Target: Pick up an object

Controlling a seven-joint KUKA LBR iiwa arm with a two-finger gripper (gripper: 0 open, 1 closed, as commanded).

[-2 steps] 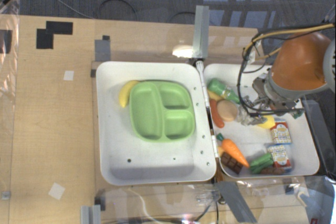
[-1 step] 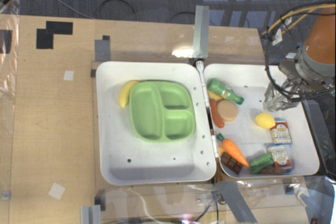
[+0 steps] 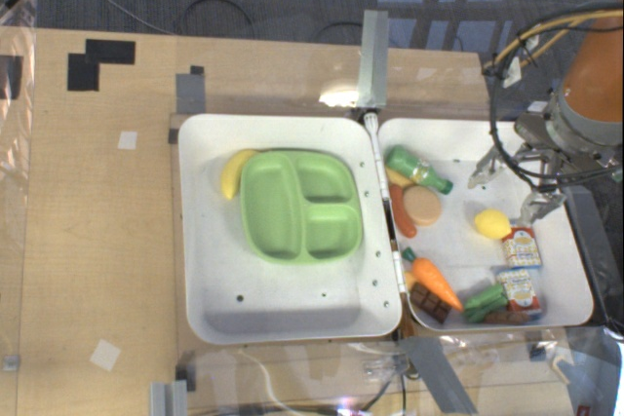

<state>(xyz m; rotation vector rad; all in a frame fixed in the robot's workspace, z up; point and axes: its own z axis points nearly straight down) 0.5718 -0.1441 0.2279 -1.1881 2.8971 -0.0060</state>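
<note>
So the arm [image 3: 595, 83] comes in from the right side of the shot, and you mostly see the orange band sitting up top with the grey wrist section right under it. A bundle of black and yellow cables loops off its left side. Below the wrist hangs the gripper [image 3: 512, 188] — two metal fingers [image 3: 485, 172] pointing down and a bit to the left, spread well apart with a clear gap between them, nothing caught in there. One finger sits further back, the other closer to the camera. Looks like it's hovering rather than touching down, though from this slanted angle I can't really judge the height.
</note>
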